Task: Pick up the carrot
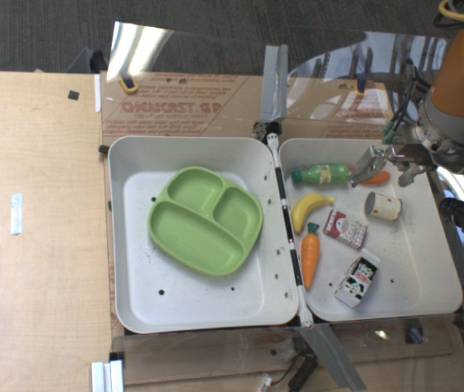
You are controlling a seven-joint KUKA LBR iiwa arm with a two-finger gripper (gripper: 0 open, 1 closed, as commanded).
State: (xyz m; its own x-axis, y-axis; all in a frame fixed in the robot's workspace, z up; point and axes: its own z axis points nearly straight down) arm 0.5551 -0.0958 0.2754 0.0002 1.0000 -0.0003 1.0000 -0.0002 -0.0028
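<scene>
**A:** Jaws?

**B:** Spread wide on the gripper [380,178], over the far side of the right bin [452,288]. Small orange-red piece [381,176] lying at the fingers; contact impossible to tell.

**A:** Far left?

**B:** Bare wooden bench top [36,219]. Printed cardboard sheet [183,104] lying flat behind the bins.

**A:** Left bin [122,243]?

**B:** One green divided plate [207,219], three compartments, set near the middle at a slant.

**A:** Right bin, left to right?

**B:** Carrot [310,252], orange with a green top, lying along the bin's left wall, top pointing to the far side, well apart from the gripper. Banana [309,209], yellow, curved, just beyond the carrot's top. Green bottle [322,173], on its side, beyond the banana, cap end toward the left wall. Red-and-white carton [346,229], flat, just right of the carrot. Black-and-white carton [356,280], nearer the front rim. White cup [384,207], on its side, near the gripper.

**A:** Arm?

**B:** Grey wrist with orange band [461,72], reaching in at the right.
</scene>
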